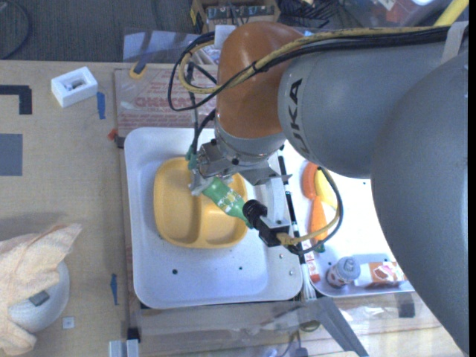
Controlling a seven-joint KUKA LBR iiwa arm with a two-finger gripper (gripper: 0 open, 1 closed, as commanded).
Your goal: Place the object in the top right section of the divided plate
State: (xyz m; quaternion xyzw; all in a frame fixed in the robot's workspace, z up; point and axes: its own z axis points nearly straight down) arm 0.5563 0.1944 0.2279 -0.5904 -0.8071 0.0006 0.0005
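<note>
The green object (224, 196), a flattish leafy-looking piece w/ a glossy plastic look, sits under the gripper (206, 178) over the right side of the yellow divided plate (172, 199). Its long axis runs diagonally, upper-left to lower-right, trailing off toward the plate's right rim. Whether it is pinched or just beneath the tool can't be told; the gripper's state is hidden by the wrist. The plate is smooth, rounded-corner plastic w/ shallow wells, lying in the left white bin (149, 274). The target section lies just beside the object, toward the top of the plate, approx. under the arm's orange band (253, 80). Right bin (357, 288) holds an orange carrot-like piece (317, 216) and a small bottle (343, 272).
</note>
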